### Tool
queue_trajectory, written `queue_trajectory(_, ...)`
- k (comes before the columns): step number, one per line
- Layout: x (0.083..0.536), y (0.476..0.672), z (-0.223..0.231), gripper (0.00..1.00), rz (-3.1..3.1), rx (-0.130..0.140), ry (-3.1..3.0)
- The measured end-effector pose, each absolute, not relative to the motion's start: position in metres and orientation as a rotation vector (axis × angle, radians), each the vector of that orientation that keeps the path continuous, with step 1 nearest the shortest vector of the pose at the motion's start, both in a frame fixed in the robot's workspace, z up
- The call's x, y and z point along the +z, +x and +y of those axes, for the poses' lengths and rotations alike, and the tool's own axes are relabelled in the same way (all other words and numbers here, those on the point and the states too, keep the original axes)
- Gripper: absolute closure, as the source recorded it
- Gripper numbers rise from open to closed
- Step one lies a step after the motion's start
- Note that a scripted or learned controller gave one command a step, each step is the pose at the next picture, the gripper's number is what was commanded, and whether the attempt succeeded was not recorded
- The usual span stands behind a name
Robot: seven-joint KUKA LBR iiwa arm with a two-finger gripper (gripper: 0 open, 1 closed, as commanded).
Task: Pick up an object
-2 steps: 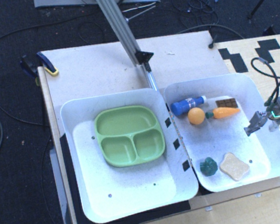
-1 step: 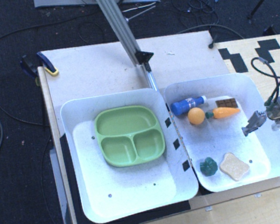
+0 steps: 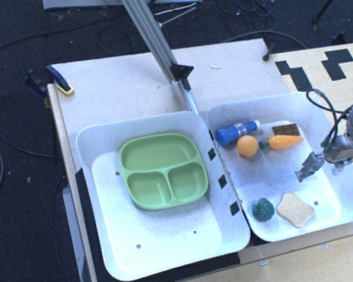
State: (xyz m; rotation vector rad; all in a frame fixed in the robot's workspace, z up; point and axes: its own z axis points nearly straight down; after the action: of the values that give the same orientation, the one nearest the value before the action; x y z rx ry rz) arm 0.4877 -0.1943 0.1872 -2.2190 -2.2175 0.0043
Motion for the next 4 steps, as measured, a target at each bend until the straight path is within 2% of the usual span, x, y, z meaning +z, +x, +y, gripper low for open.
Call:
queue_trajectory(1,0.131,0.491,-0.203,0.00,-2.217,0.005,-2.219)
queue_trajectory(2,0.095,0.493,-0.203,0.00,-2.222,-0.005,-2.225)
queue_trajectory(3,0.107,0.495,-0.203,1.00,-2.226,-0.009,-2.229)
queue_trajectory(4,0.165,0.505,-0.201,1.00,-2.229,-0.004,-2.222)
